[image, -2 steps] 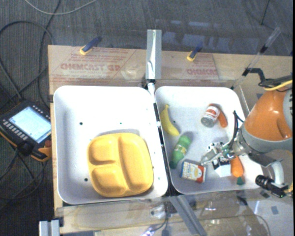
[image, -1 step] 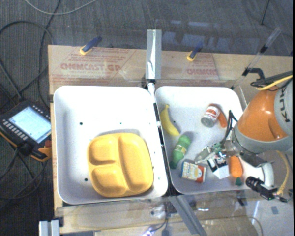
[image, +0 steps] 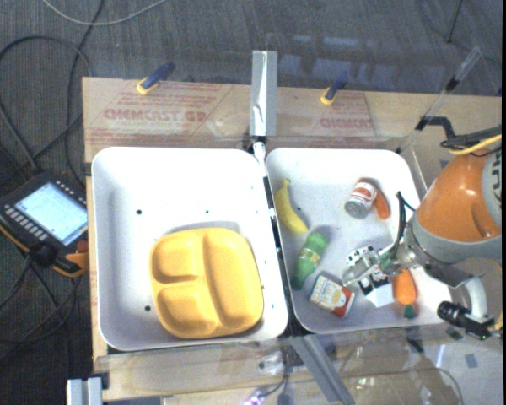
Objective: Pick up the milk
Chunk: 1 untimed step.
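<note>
Camera view: the milk carton (image: 331, 295) lies in the right bin (image: 337, 165), just right of the green bottle (image: 309, 258). The gripper (image: 364, 268) hovers beside the carton, grip state unclear.

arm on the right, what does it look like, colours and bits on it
The arm has a rounded orange band above a grey wrist segment. The gripper is a small cluster of black and white parts with metal bits. A thin yellow cable curves across the top of the arm.

Milk carton (image: 331, 294) — tipped over, right bin
</note>
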Tool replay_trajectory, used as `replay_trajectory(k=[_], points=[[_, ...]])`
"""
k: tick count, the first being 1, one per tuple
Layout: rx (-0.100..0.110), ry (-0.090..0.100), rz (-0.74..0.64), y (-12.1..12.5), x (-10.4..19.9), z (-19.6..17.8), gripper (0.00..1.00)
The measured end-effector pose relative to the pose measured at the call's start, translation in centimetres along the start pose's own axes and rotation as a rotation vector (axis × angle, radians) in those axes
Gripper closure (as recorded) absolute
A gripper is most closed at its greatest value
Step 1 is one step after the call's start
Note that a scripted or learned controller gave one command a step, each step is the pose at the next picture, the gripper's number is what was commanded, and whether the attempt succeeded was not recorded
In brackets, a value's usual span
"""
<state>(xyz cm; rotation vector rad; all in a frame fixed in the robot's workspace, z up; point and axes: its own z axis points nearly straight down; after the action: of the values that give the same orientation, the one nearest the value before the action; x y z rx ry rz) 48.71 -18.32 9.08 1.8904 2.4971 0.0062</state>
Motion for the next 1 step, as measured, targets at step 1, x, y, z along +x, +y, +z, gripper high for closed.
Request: replay_trajectory(k=[1], points=[[-0.001, 0.001, 0.004, 0.03, -0.01, -0.9, 1.0]])
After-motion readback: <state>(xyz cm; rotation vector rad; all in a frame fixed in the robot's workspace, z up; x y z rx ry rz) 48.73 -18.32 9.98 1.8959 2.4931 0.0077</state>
